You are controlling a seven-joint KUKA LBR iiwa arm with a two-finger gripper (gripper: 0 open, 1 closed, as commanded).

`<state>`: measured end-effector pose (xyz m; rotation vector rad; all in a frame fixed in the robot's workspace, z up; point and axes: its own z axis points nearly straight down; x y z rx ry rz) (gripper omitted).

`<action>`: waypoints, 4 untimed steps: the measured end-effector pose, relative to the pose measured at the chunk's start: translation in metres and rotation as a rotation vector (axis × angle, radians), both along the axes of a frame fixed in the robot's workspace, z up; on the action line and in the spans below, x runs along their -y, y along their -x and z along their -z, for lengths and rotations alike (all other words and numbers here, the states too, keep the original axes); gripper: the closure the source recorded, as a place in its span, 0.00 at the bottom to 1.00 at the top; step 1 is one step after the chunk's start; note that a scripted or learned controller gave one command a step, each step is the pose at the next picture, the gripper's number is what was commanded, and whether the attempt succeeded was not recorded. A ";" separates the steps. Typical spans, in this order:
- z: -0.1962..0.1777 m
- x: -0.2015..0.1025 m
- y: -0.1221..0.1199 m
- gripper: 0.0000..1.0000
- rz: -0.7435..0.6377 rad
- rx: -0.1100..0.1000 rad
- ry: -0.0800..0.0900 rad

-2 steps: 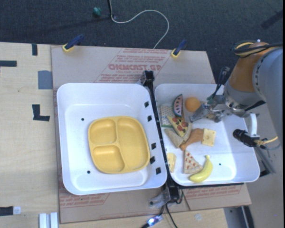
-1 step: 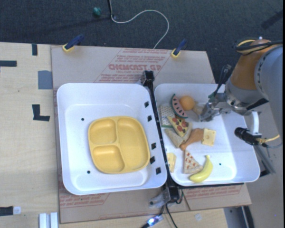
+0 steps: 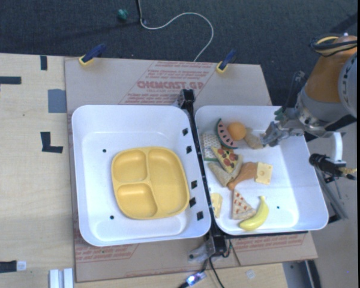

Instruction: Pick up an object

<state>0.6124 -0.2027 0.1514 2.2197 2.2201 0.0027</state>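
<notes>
The right bin (image 3: pixel 300 179) holds several toy foods: a watermelon slice (image 3: pixel 223 133), an orange (image 3: pixel 236 130), a pizza slice (image 3: pixel 228 158), a cheese wedge (image 3: pixel 264 173), a sandwich triangle (image 3: pixel 242 206) and a banana (image 3: pixel 255 215). My gripper (image 3: pixel 270 135) reaches in from the right and hangs low over the bin's far part, just right of the orange and next to a small tan piece (image 3: pixel 252 140). Nothing shows between its fingers.
The left bin (image 3: pixel 90 161) bears a yellow divided plate (image 3: pixel 149 182). Black clips line the wall (image 3: pixel 195 161) between the bins. The bins rest on cardboard (image 3: pixel 162 83) held by blue-yellow clamps. The arm's orange band (image 3: pixel 324 77) stands at the right.
</notes>
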 end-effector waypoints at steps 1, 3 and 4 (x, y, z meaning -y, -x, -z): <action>-0.060 -0.001 -0.010 1.00 -0.002 0.003 0.001; -0.065 -0.044 0.018 1.00 -0.003 -0.007 -0.001; -0.062 -0.073 0.055 1.00 -0.001 -0.007 -0.001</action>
